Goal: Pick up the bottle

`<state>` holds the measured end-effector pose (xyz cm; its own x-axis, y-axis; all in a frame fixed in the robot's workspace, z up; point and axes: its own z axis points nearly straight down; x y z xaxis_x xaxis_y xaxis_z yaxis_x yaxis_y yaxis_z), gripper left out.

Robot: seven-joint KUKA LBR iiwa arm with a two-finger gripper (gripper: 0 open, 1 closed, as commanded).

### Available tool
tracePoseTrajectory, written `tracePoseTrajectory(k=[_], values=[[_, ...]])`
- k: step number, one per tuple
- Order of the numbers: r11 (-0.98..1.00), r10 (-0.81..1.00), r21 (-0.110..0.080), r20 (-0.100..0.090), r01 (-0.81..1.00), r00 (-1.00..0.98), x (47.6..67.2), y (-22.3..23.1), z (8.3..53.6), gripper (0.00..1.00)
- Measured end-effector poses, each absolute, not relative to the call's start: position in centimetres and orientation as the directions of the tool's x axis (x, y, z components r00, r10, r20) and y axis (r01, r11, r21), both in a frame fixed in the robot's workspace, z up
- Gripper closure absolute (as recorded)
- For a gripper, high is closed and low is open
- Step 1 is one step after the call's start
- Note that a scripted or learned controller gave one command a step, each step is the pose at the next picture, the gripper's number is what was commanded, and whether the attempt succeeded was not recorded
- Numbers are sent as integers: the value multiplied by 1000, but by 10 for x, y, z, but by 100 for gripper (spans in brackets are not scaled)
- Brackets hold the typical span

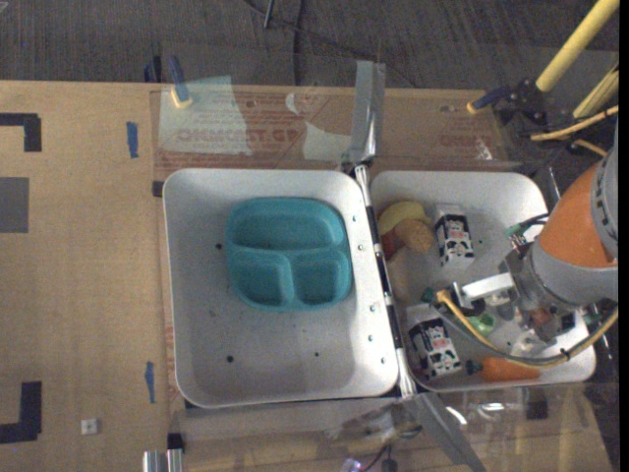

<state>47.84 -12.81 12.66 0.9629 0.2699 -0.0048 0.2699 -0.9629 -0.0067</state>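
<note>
My gripper (499,311) reaches in from the right and hangs low over the middle of the right bin (491,187). Its grey wrist and cables hide what lies directly beneath. A small green piece (479,321), perhaps part of the bottle, peeks out at the gripper's left edge, and I cannot tell more about it. Two small black-and-white containers lie in the same bin: one (453,237) at the back and one (434,348) at the front left, just left of the gripper.
A yellow fruit (400,214) and a tan lump (416,234) sit at the right bin's back left. An orange carrot (511,369) lies along its front wall. The left bin (197,293) holds a teal divided plate (288,252).
</note>
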Motion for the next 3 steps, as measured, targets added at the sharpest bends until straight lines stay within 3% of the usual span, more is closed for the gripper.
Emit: tracePoseTrajectory(k=[1, 2, 3], values=[[-963, 269, -8, -7, 269, 963, 478, -128, 135, 100], [-963, 270, -9, -9, 270, 963, 478, -128, 144, 100], [-963, 270, -9, -9, 270, 963, 478, -128, 144, 0]])
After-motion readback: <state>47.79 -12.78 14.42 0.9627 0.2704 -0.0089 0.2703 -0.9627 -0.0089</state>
